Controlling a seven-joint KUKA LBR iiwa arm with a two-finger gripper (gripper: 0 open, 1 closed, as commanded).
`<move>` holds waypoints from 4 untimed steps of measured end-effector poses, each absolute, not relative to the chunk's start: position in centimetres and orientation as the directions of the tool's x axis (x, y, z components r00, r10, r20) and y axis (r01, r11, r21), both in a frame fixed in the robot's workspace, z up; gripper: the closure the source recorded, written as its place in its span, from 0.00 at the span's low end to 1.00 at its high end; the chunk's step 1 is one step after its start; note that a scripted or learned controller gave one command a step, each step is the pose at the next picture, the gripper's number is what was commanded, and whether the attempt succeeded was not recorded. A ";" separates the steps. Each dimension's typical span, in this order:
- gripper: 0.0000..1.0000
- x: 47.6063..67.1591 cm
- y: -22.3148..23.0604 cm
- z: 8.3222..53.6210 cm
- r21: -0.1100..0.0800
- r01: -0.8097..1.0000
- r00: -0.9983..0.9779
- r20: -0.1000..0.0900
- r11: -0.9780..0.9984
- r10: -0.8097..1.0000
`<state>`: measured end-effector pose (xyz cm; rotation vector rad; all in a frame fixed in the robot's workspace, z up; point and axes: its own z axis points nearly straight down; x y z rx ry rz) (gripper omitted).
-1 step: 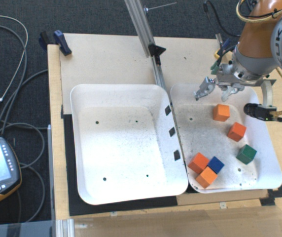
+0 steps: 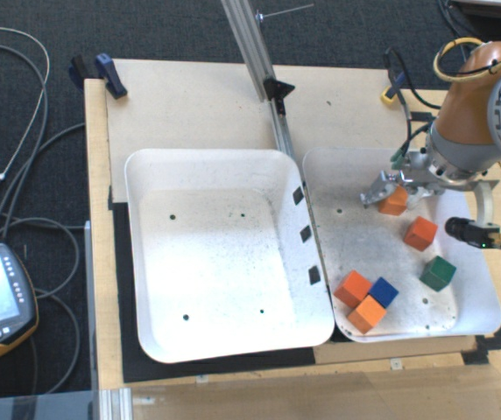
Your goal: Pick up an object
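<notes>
My gripper (image 2: 391,190) is low over the upper part of the right bin (image 2: 342,234), at the end of the grey and orange arm coming in from the right. An orange cube (image 2: 395,204) lies right at the gripper's tip, partly covered by it. I cannot make out whether the cube is gripped or just sits under the gripper. A red-orange cube (image 2: 420,233) lies just below and to the right of it, apart from the gripper.
A green cube (image 2: 438,273) sits near the right bin's right wall. A red-orange cube (image 2: 353,287), a blue cube (image 2: 384,292) and an orange cube (image 2: 369,312) cluster at the bin's front. The left bin (image 2: 137,178) adjoins it. A metal post (image 2: 250,42) slants above the bins.
</notes>
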<state>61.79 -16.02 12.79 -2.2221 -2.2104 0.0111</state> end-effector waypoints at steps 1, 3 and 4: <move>0.00 63.8 -15.9 12.5 -0.002 1.000 0.001 0.000 -0.001 1.000; 1.00 63.7 -16.3 11.1 -0.001 1.000 -0.001 0.000 0.001 1.000; 1.00 67.2 -7.7 15.7 0.007 1.000 -0.010 0.003 0.010 1.000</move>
